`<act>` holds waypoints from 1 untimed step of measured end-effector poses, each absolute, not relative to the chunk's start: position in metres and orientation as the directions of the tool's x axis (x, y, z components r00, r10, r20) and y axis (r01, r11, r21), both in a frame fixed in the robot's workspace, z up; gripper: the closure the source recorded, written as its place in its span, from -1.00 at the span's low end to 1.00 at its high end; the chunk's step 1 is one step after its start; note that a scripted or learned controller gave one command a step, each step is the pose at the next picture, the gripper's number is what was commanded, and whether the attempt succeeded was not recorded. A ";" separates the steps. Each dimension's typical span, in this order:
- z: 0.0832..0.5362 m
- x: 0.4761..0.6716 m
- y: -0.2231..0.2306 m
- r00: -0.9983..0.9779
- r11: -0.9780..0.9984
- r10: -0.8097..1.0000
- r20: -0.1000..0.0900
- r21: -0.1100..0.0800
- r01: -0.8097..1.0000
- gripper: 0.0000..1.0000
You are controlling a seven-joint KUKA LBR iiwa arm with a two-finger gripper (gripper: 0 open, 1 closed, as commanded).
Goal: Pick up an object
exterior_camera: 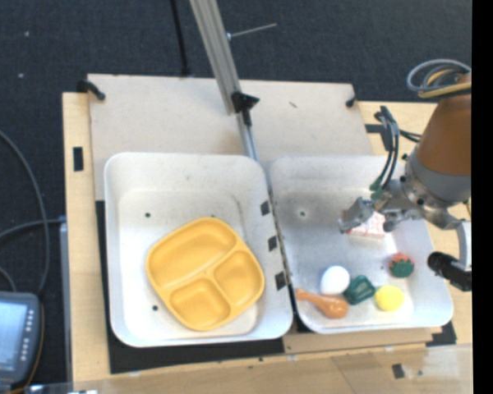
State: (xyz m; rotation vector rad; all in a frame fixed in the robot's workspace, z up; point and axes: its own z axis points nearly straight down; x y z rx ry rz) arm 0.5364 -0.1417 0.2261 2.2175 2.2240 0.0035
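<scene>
Hovering low over right bin (pixel 312 189), gripper (pixel 368 217) just above pinkish-white block (pixel 370 231), well beyond white ball (pixel 335 280); finger state impossible to tell; positioned apparently for grasping.

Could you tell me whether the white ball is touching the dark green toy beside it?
Apart. The camera view shows a thin strip of bin floor between the white ball and the dark green toy.

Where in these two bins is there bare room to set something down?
The right bin is bare at its far left, left of the gripper; its near edge is crowded with small toys. In the left bin, a bare strip lies behind the yellow tray.
</scene>
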 end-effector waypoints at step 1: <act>0.226 0.536 -0.142 -0.001 0.001 1.000 0.001 0.002 1.000 -1.00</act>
